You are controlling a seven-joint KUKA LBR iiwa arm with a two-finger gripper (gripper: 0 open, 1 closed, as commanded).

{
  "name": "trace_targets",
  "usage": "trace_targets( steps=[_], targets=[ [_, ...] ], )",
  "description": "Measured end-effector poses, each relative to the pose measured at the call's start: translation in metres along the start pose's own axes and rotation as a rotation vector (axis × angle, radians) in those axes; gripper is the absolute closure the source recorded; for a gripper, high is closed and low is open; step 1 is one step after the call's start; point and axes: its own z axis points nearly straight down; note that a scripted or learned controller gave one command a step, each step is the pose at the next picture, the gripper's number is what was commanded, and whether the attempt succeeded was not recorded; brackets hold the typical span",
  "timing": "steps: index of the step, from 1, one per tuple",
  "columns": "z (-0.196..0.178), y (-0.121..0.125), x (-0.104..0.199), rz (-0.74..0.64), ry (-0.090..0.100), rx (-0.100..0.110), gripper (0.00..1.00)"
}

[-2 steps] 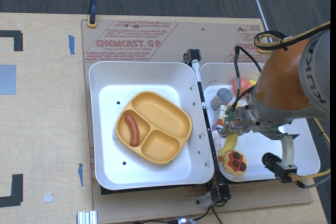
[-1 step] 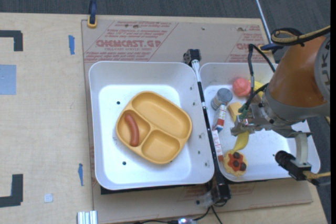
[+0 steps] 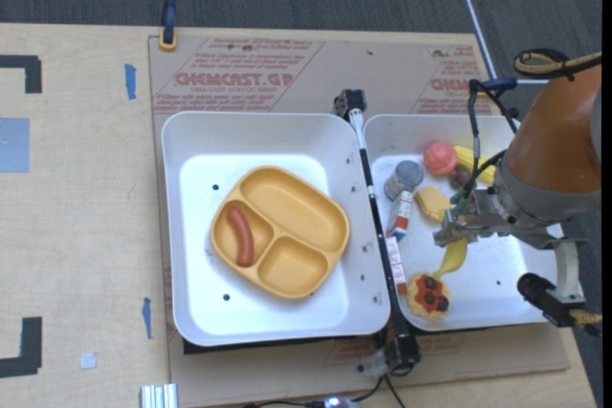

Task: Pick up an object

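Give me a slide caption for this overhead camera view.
Grey arm's hand over the right white bin of toy food; sausage on yellow divided plate at left.

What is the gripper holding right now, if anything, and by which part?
It cannot be told. The gripper sits low in the right bin, right above the banana, but the grip itself is hidden.

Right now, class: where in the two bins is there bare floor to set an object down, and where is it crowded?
Free: left bin floor around the yellow divided plate, and that plate's two compartments beside the sausage. Crowded: right bin, where toy foods cluster by the gripper.
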Motion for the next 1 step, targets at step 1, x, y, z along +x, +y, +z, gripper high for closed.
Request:
trace_targets(
  steps=[1],
  targets=[
    [-0.0073,0.0013,0.0419,-0.003,0.001,-0.003,1.00]
  ],
)
